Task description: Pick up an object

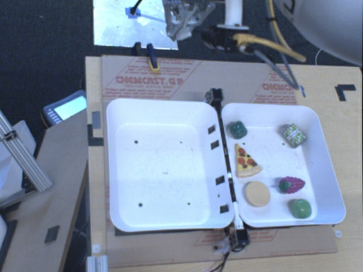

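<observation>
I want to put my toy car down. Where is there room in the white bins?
The left bin has bare floor from wall to wall. In the right bin, there is a smaller bare strip down the middle, between the pizza slice and the grapes. Its lower end is crowded, with the cookie and green ball.

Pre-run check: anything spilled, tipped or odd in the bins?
Nothing stands out. The toy pizza slice, round tan biscuit, purple grape bunch, green ball, dark green lump and green patterned cube all lie apart inside the right white bin.
</observation>
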You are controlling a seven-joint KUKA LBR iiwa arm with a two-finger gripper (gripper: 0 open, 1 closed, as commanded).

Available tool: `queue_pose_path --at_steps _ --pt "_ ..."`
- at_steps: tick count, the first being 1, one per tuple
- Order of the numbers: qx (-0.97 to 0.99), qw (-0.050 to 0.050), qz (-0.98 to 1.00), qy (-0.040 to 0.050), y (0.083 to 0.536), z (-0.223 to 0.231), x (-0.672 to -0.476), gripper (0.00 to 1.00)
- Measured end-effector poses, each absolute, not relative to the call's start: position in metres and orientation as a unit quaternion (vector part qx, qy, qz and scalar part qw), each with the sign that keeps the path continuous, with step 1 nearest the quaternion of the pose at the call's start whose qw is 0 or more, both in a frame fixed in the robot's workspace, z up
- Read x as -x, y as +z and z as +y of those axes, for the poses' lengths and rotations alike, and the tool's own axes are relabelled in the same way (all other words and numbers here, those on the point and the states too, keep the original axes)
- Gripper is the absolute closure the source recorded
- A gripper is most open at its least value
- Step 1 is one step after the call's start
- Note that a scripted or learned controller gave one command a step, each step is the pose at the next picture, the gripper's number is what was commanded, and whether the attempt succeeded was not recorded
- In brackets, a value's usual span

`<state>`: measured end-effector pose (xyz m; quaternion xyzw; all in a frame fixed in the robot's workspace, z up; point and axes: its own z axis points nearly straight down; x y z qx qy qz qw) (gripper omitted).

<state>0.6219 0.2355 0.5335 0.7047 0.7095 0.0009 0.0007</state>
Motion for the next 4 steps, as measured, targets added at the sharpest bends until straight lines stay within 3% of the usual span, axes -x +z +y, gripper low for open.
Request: queue_pose_path --at_steps 1,2,3,4 --pt "-0.704 -0.001 0.710 0.0005 0.536 0.235 -0.553 1.00" --pt "-0.708 0.001 0.706 0.0004 0.536 0.175 -0.540 1.00" --pt "-0.704 0.000 0.710 0.0013 0.534 0.234 -0.570 1.00" --pt "-0.708 0.000 0.707 0.0005 0.536 0.173 -0.484 1.00"
